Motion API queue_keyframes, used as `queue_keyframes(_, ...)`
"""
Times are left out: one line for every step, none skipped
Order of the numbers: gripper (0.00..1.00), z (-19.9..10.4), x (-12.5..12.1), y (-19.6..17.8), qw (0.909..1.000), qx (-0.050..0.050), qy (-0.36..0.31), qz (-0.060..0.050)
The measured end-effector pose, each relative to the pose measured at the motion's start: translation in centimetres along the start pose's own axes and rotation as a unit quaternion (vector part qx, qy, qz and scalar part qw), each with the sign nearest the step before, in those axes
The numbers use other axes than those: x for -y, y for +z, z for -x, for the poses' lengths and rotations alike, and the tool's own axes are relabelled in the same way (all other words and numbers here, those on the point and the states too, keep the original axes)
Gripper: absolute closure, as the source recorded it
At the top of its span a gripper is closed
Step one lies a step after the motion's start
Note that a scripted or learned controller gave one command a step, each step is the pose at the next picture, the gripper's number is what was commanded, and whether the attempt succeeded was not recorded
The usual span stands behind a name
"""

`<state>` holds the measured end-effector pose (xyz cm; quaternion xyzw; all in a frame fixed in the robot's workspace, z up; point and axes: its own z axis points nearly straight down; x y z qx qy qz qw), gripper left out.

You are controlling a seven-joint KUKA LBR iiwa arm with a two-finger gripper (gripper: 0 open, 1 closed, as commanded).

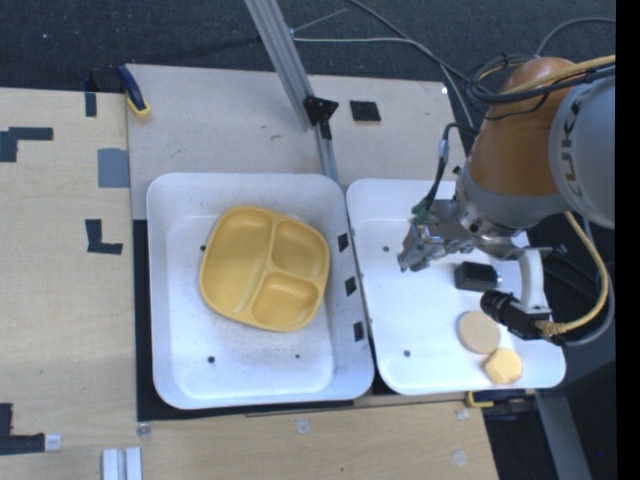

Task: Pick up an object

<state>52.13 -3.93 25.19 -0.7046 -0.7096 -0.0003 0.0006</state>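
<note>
Right bin, "KU" on arm

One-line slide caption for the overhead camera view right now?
Gripper hovers over the right bin, away from its round tan piece and yellow chunk; a yellow divided plate fills the left bin.

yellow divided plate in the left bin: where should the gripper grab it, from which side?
Probably the rim. The yellow divided plate lies flat and is too wide to span, so the raised outer edge or a divider ridge is the only thin part. Its right edge, nearest the gripper over the right bin, looks easiest: come from above, one finger inside the rim, one outside.
</note>
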Motion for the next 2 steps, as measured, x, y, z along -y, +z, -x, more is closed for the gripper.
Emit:
queue_keyframes(1.0,-5.2,-2.0,0.0,1.0,0.0,0.0,0.0)
queue_keyframes(1.0,-10.2,-3.8,2.5,1.0,0.001,0.001,-0.001)
